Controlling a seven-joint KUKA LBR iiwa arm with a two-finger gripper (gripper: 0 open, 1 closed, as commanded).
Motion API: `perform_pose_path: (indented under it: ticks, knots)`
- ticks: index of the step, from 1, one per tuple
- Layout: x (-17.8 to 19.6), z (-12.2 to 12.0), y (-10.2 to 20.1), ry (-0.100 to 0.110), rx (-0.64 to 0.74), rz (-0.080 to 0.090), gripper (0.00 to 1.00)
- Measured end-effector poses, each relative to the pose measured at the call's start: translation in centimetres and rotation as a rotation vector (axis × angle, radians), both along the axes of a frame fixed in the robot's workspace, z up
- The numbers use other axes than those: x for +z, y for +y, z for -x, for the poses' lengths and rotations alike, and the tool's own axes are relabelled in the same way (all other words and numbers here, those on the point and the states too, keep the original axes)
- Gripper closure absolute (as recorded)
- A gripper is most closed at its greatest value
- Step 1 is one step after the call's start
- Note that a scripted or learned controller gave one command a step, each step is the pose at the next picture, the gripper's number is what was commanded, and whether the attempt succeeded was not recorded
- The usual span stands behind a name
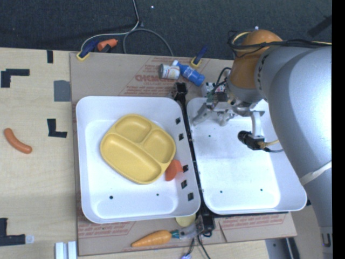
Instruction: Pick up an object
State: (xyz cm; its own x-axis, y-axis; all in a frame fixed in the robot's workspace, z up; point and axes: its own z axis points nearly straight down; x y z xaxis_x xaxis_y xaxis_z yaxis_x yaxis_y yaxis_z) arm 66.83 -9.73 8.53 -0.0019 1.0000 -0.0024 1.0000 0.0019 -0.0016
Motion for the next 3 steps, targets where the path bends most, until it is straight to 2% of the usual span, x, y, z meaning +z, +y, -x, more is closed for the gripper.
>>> perform_pose_path:
  ticks: [1,2,3]
  knots:
    - [0.1,1.9,0.1,-0.004,-0.002,0.000,0.00]
    - [0.0,-0.1,-0.8,-0.004,0.000,-0.003,0.00]
    - [1.0,-0.1,-0.8,-0.004,0.002,-0.001,1.00]
